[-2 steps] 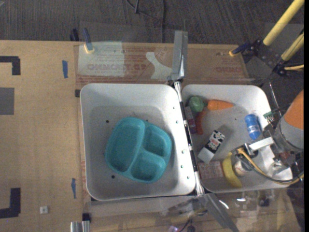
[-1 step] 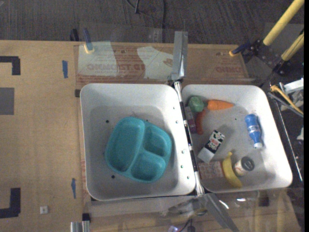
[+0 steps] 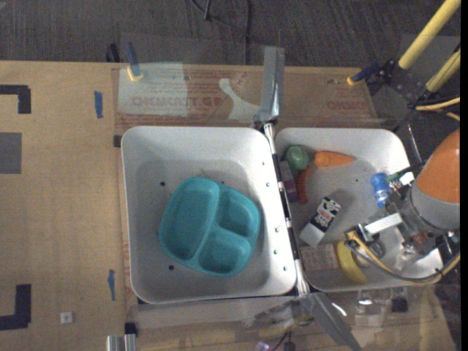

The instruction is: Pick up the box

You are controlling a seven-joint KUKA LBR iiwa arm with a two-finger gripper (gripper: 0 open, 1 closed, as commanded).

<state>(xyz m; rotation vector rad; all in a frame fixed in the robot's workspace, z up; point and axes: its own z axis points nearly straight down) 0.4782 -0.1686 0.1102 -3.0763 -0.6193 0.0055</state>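
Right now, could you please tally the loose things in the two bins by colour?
Teal: 1, divided plate
Green: 1, round item
Orange: 1, carrot
White and black: 1, small carton box
Yellow: 1, banana
Total: 5

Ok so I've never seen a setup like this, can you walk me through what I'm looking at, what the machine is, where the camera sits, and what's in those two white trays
This is one picture from a camera fixed above a wooden bench, looking down at a slant. On the bench sit two shallow white bins side by side. The left bin holds a teal divided plate. The right bin holds small toy-like items: a green piece, an orange carrot, a small black-and-white box lying near the middle, a yellow banana and a blue item.

The grey and orange shape at the right edge is a robot arm reaching in over the right bin. Its hand is somewhere low among the cables near the banana, too cluttered to make out. The box lies apart from it, so nothing looks picked up yet.
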